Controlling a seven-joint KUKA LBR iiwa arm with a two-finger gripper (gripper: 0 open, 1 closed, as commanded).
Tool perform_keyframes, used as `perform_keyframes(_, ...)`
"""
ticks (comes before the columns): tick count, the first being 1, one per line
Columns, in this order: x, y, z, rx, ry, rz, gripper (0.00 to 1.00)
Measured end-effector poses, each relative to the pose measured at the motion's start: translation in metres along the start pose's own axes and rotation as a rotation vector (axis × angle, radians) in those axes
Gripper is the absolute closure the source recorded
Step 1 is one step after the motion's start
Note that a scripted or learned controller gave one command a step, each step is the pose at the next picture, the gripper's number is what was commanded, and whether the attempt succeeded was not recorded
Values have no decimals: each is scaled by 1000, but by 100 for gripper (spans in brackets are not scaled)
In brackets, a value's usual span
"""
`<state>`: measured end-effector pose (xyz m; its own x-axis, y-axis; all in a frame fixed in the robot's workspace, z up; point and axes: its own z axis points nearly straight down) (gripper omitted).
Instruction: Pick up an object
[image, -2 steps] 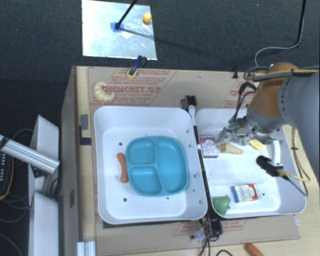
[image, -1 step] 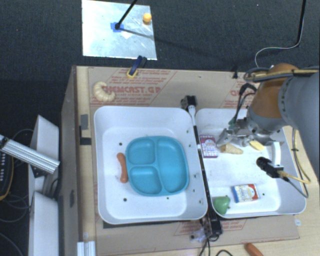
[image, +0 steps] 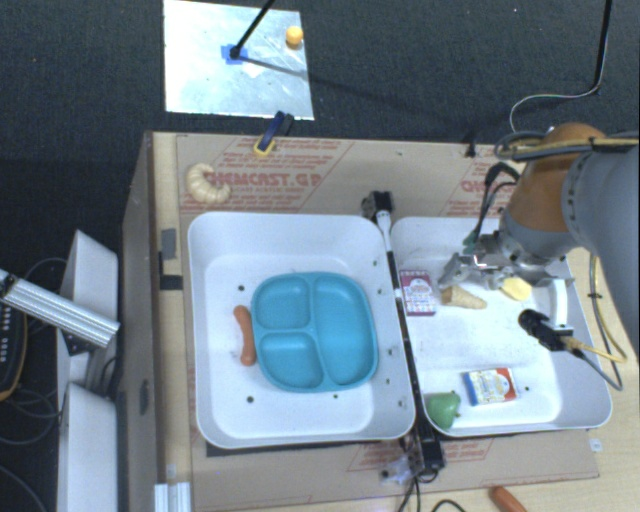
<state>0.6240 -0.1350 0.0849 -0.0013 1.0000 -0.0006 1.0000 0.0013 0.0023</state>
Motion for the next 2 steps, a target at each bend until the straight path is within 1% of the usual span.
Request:
perform_keyframes(1, -1, 0, 0, -1, 0, -1, 0)
perform_keyframes(2, -1, 1, -11, -4, 0, -2, 100)
